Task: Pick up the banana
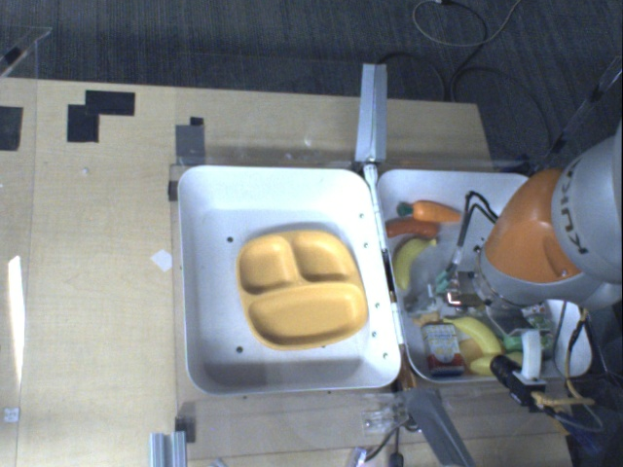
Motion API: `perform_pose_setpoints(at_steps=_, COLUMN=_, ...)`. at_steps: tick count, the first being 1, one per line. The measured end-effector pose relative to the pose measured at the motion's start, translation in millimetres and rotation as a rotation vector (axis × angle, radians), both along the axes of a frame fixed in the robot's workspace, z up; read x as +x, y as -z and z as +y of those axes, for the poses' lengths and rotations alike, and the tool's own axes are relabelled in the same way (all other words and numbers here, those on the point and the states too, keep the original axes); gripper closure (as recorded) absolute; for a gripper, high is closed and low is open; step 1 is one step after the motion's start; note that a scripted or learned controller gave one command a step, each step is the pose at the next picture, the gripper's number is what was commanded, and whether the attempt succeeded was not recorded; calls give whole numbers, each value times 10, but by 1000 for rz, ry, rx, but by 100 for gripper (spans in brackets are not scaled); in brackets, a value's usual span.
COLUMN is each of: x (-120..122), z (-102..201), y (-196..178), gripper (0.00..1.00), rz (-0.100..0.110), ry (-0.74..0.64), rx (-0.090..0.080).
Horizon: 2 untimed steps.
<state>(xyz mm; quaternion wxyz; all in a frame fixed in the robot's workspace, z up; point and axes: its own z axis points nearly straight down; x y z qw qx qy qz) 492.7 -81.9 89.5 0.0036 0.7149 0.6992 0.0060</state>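
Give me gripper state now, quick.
Gripper: cannot be told; it is low in the right bin among the items, near a banana.

1. I'm looking down on a pale wooden desk (97, 290) that fills the left and middle of my view, with dark carpeted floor (243, 17) beyond its far edge.
2. Two shallow white bins sit on it side by side: the left bin (209, 290) and the right bin (389, 191), their inner walls touching along a metal divider rail (373, 115).
3. Black square markings (97, 113) lie flat on the desk's far-left part, well apart from the bins.
4. A small dark bracket (191, 139) stands just beside the left bin's far-left corner.
5. A thin cable (453, 17) loops across the floor.
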Motion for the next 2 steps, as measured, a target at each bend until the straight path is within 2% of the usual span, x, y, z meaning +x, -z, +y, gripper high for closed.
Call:
perform_pose_setpoints(at_steps=1, x=60, z=-5, y=-122, gripper=100, rz=-14, ry=-1, rx=-2)
perform_pose_setpoints(at_steps=2, x=16, z=950, y=-925, gripper=100, rz=13, ry=-197, rx=-4)
